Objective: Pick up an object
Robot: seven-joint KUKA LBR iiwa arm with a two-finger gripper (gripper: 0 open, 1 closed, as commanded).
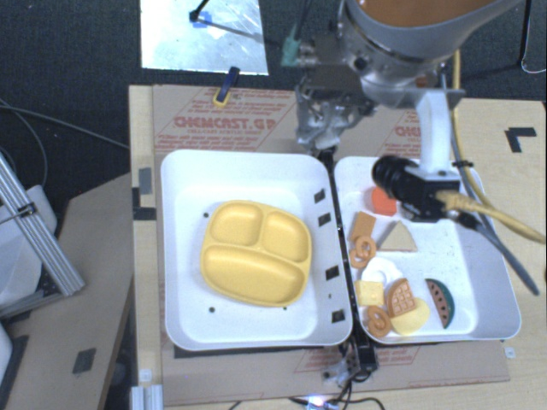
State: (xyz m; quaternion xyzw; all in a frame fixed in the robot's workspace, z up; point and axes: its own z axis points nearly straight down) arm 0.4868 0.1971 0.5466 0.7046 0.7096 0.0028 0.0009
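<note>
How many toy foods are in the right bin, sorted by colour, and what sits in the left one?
Orange or tan pieces (orange block, cracker, two pretzels, waffle, tan wedge): 6
Yellow pieces (cheese square, yellow disc): 2
White disc: 1
Watermelon slice: 1
Yellow divided plate, left bin: 1
Total: 11

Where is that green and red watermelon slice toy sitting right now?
The watermelon slice toy lies in the right white bin, near its front right corner, just right of the round yellow piece and brown waffle toy.

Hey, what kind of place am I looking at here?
Probably a robot lab bench for grasping trials: a grey arm over two white bins, a yellow divided plate, toy food such as a watermelon slice, loose cables.
</note>
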